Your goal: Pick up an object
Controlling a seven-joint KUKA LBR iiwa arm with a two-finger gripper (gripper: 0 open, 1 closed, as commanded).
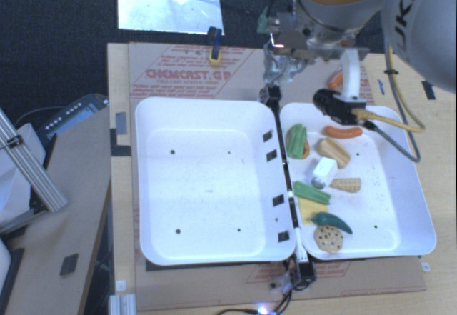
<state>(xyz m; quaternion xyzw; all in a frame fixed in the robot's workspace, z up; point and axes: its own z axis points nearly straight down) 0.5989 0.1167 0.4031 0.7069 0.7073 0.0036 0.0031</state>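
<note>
while hovering above the right bin point(410, 185) (toy food inside), the jaws point(274, 79) look pressed together, holding nothing.

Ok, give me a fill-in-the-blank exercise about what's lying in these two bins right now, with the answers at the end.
1. All the toy food lies in the ____ bin as the camera sees it.
2. The round cookie lies nearest the bin's ____ edge.
3. The hot dog is coloured ____.
4. The gripper hangs above the far end of the ____ between the two bins.

Missing words: right; near; orange-red; divide
</note>
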